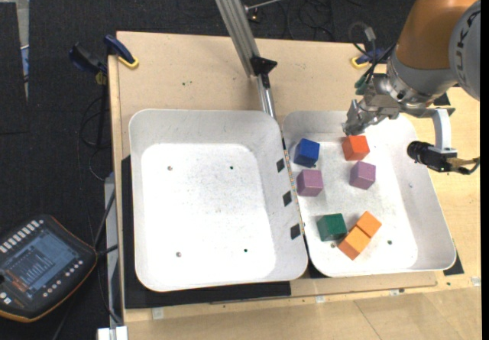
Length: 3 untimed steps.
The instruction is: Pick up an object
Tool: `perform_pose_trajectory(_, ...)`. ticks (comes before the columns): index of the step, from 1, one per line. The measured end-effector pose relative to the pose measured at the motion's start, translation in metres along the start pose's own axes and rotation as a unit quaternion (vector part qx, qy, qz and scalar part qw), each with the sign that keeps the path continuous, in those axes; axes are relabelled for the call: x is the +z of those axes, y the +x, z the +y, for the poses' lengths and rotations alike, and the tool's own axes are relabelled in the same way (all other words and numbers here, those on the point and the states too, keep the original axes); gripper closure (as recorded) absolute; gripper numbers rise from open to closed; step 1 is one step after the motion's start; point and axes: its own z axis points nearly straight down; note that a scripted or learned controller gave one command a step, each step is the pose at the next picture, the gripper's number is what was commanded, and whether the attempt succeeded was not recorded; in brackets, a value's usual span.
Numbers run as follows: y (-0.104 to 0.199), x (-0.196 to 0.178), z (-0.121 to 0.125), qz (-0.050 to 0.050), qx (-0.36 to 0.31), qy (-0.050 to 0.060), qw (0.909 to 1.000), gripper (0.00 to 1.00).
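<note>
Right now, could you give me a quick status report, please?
Gripper low in right bin, at red cube. Cube on bin floor, not lifted. Purple cube close below it.

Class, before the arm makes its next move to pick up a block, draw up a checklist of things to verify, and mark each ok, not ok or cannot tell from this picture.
1. End effector sits over a target: ok, just above the red-orange block.
2. Block held: not ok, nothing shows between its fingers.
3. Target has room around it: ok, the purple block and blue block stand apart from it.
4. End effector width suits the block: cannot tell.
5. Target lies inside the right bin, away from its wall: ok.
</note>
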Motion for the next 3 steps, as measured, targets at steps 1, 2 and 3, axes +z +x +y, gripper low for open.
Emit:
perform_pose_trajectory(1, 0.059, 0.005, -0.02, 0.001, -0.001, 0.001, 1.0, 1.0)
perform_pose_trajectory(2, 0.117, 0.001, -0.038, 0.001, -0.001, 0.001, 1.0, 1.0)
perform_pose_trajectory(3, 0.167, 0.008, -0.069, 0.0, 0.0, 0.002, 1.0, 1.0)
